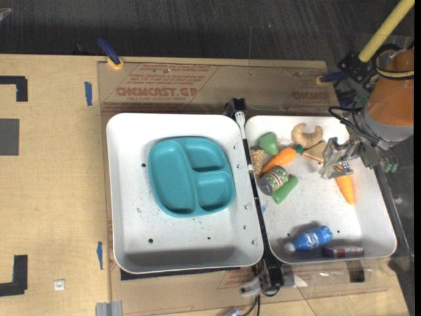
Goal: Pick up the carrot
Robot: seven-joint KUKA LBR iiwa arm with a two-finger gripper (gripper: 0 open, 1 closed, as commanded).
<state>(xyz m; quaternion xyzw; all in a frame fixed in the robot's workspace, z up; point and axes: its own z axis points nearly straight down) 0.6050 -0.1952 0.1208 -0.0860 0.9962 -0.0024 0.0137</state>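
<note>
- Left bin (125,176): sits left of centre in the frame and holds a teal divided tray (191,175). Nothing in this bin belongs to the task.
- Divider zone: the two bins meet along a dark seam running from top centre to bottom centre.
- Right bin (375,239): occupies the right-centre of the frame and holds all the loose items.
- Upper left of the right bin: a green pepper (268,141) lies just above an orange carrot (281,158). The carrot lies tilted, green end toward the upper right, and touches a green can (279,182) just below it.
- Upper middle of the right bin: a beige peanut-shaped item (306,134) lies near the rim.
- Lower part of the right bin: a blue bottle (310,237) lies on its side, with a dark red tube (342,249) just to its right.
- Right part of the right bin: a second orange cone-shaped piece (346,186), possibly another carrot, lies pointing downward.
- Gripper (334,158): hangs low over the right part of the bin, its tip just above the cone-shaped piece. Whether it is spread or closed cannot be told from this view.
- Progress, as a judgement: no item appears lifted or clamped. Both orange pieces rest on the bin floor. The grasp and the lift are not yet done.
</note>
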